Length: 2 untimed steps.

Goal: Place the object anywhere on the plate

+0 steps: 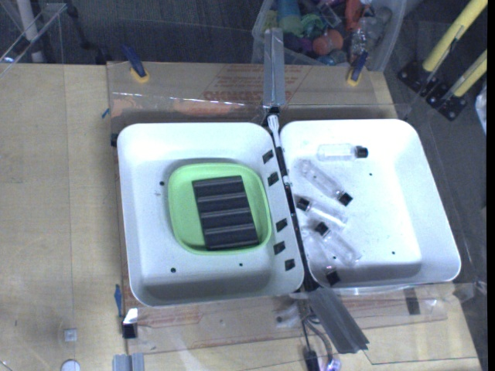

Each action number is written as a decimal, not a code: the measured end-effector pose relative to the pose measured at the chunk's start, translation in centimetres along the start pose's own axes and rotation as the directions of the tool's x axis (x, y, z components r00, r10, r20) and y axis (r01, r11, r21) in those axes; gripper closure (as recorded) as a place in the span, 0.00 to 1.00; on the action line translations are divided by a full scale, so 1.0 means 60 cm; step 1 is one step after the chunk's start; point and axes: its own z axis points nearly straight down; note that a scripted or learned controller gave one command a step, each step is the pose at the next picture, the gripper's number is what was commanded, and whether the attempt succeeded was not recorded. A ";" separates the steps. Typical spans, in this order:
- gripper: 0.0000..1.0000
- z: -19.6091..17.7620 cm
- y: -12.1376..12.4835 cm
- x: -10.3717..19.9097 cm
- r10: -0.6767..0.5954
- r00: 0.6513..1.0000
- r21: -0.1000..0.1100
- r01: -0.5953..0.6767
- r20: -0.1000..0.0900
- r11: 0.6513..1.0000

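My bench is a pale wooden surface, and two shallow white bins stand on it side by side, touching along the middle. The left bin and the right bin sit together on a clear sheet that shows at their far edge. Two blue clamps hold this sheet at the far side. A clear box of coloured toys stands beyond the bins, far right.
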 end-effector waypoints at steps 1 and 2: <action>0.00 0.001 -0.058 -0.066 0.065 0.998 0.001 -0.065 0.000 0.998; 0.00 0.001 -0.085 -0.089 0.162 0.987 0.003 -0.162 0.000 0.987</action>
